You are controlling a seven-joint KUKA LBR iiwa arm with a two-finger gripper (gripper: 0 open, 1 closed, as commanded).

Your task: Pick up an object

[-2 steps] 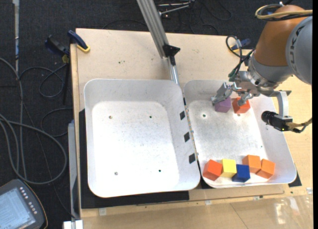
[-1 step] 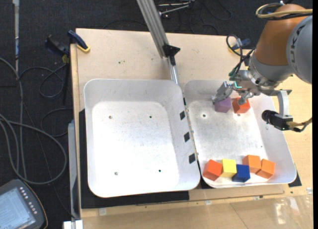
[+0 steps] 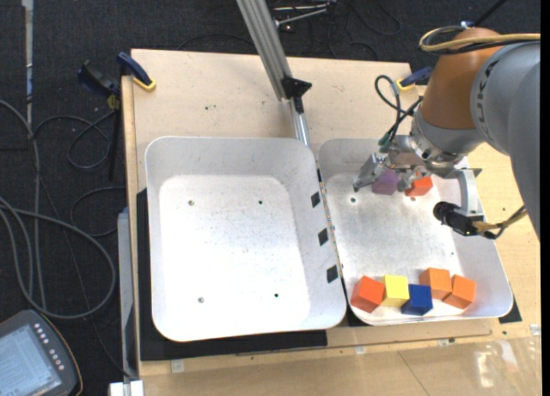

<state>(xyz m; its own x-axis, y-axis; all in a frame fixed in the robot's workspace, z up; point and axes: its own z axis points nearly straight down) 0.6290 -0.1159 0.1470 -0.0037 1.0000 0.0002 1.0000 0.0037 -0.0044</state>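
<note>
A purple block (image 3: 386, 181) sits at the far end of the right bin (image 3: 391, 235), right at the gripper (image 3: 391, 171), with an orange-red block (image 3: 420, 185) just beside it. Whether the fingers are open or gripping it cannot be told. Five blocks cluster along the bin's near edge: orange (image 3: 369, 292), yellow (image 3: 396, 288), blue (image 3: 419, 299), orange (image 3: 436, 281), orange (image 3: 462, 290). The left bin (image 3: 232, 235) lies alongside on the surface (image 3: 215, 94).

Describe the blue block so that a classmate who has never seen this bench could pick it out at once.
Start at the right bin, the one the arm reaches over, and follow it to its near edge, where five blocks huddle. The blue block sits in that cluster between a yellow block and the orange blocks. It is the only blue one.
</note>
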